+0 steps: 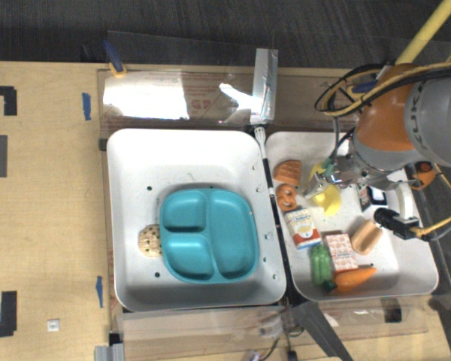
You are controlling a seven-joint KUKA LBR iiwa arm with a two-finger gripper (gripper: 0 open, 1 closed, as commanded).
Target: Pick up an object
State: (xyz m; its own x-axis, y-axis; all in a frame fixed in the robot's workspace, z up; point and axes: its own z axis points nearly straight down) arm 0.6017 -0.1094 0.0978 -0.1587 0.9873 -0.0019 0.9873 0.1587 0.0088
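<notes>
The gripper hangs low in the right bin, just over a yellow object; whether its jaws are open cannot be told. A teal tray fills the left bin.

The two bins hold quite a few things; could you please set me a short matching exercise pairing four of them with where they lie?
Things:
1. teal divided tray
2. cookie
3. carrot
4. yellow toy

Places:
A. right bin, near its front edge, beside the green item
B. left bin, against the tray's left side
C. right bin, just below the gripper
D. middle of the left bin

Pairs: 1-D, 2-B, 3-A, 4-C
</notes>
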